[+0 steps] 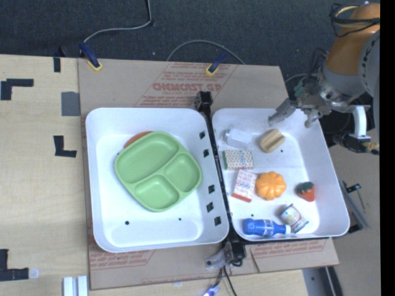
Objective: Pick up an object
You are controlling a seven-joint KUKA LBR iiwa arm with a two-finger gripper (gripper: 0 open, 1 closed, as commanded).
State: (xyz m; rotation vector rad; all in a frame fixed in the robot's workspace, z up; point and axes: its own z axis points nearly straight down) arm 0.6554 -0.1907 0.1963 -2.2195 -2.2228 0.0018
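Note:
My gripper (294, 117) hangs open over the far right corner of the right bin (321, 159), with nothing between its two fingers. Just below and left of it lies a tan bread roll (271, 140). Further down the bin sit an orange pumpkin (270, 185), a small red strawberry (307, 191), a tin can (292, 217) and a blue bottle (262, 228) lying on its side. Two small printed packets (238, 159) (244, 184) and a clear wrapped item (236, 137) lie along the bin's left half.
The left bin (105, 214) holds a green divided plate (158, 170) with an orange object (137, 138) peeking from under its far edge. Black clips (213, 184) run along the seam between the bins. Cables and clamps cross the cardboard behind.

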